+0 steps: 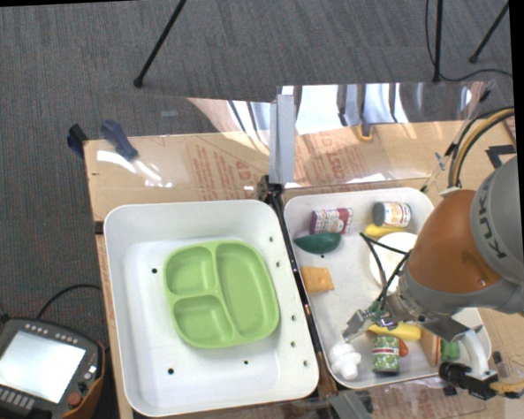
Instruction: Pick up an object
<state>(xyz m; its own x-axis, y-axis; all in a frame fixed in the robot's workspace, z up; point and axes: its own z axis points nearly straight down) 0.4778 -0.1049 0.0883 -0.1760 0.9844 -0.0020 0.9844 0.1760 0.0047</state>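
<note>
arm over right bin point(304, 246)
claw point(364, 320) spread, holding nothing; two cans, one banana point(395, 332); one green plate point(221, 293) left.

Bright, even light falls from above. Strong glare washes a clear panel point(362, 109) toward twelve o'clock, mirroring pale shapes. Both white bins point(123, 257) run near overexposed, with soft, faint shadows. Focus is fairly sharp at center; small items toward five o'clock look slightly soft.

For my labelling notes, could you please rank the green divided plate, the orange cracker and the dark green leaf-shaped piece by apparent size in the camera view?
1. Green divided plate, by far largest.
2. Dark green leaf-shaped piece and orange cracker: too alike to rank.
</note>
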